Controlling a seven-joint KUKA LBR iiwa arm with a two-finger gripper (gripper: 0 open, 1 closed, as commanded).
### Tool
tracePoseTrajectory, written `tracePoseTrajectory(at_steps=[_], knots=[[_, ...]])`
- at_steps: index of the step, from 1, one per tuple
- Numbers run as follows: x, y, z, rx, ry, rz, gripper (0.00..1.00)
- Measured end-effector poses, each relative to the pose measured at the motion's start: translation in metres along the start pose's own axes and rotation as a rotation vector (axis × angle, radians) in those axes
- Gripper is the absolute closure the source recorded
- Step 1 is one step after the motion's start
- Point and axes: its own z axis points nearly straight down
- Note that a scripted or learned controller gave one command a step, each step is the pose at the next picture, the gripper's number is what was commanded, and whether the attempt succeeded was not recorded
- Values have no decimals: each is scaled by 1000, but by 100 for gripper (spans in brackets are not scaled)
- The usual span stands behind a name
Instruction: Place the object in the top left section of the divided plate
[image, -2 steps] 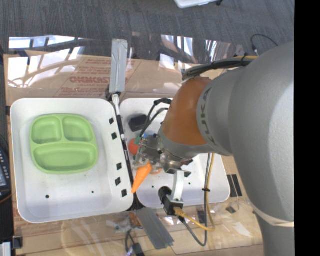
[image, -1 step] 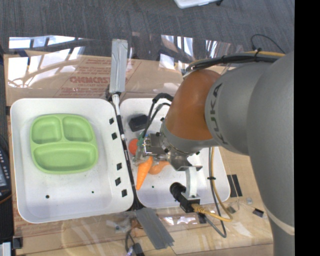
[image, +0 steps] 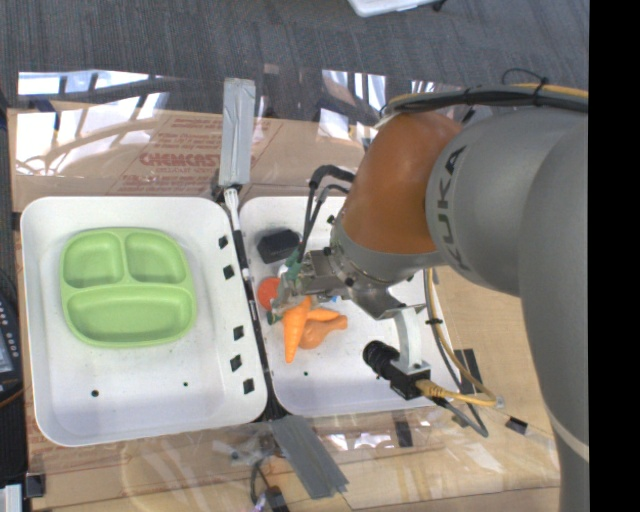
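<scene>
Orange carrot (image: 293, 331) is seen beside other toys near the right bin's (image: 330, 395) left wall, beneath the tool (image: 297, 285), whose state cannot be told. A centred grasp is advised before transfer to the green divided plate (image: 127, 287).

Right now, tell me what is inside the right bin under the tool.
In the right bin, below the tool, lie an orange carrot, a red piece and a black object. The arm covers the bin's right part, so anything there is hidden.
</scene>
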Motion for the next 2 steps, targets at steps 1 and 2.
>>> tracePoseTrajectory(at_steps=[1, 2], knots=[[25, 32, -115, -3, 1, 102, 100], [102, 44, -1, 5, -1, 69, 100]])
